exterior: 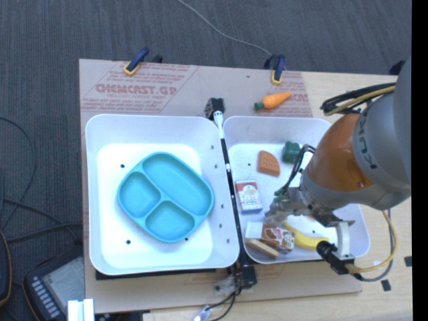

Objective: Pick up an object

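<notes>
My gripper [281, 209] is low in the right bin [294, 127], just above a brown packet [274, 236] and a yellow banana [304, 238] near the bin's front. A red and white carton [249, 194] lies to its left. An orange waffle-like piece [268, 163] and a green object [291, 152] lie farther back. The arm's orange band and grey wrist cover the bin's right part and hide the fingers.
The left bin [100, 179] holds a blue three-part plate [166, 196]. A toy carrot [274, 100] lies on the board behind the right bin, near a blue and yellow clamp [277, 68]. Another clamp [136, 61] sits at the back left.
</notes>
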Available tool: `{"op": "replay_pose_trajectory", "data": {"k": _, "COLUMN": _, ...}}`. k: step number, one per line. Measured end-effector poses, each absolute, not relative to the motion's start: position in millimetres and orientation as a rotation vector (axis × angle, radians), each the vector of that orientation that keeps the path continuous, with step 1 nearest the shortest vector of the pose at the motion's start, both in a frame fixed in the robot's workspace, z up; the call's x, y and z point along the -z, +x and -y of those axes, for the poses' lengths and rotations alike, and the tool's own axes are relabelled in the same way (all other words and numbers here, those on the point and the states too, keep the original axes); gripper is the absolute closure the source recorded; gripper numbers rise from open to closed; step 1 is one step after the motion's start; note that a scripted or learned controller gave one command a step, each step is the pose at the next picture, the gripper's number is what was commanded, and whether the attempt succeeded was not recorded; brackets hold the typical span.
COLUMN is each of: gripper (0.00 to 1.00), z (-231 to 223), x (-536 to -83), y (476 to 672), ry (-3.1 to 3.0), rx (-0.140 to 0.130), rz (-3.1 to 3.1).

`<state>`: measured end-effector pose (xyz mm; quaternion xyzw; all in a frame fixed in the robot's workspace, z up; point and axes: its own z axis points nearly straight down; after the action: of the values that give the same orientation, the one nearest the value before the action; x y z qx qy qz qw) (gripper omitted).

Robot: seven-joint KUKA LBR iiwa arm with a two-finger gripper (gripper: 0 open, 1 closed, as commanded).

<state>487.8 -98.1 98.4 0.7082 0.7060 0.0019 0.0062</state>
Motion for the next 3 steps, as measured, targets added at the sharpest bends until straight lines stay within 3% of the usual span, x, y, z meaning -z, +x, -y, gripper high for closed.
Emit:
{"op": "replay_pose_trajectory", "data": {"k": 1, "gripper": 0.0, "z": 98.0, "x": -98.3, "y": 487.6, "ry": 2.216, "rx": -0.005, "rz": -2.21}}
{"op": "replay_pose_trajectory", "data": {"k": 2, "gripper": 0.0, "z": 96.0, "x": -87.9, "y": 485.7, "ry": 2.217, "rx": -0.003, "rz": -2.213}}
{"op": "replay_pose_trajectory", "data": {"k": 3, "gripper": 1.0, "z": 96.0, "x": -98.3, "y": 486.7, "ry": 2.216, "rx": -0.005, "rz": -2.211}}
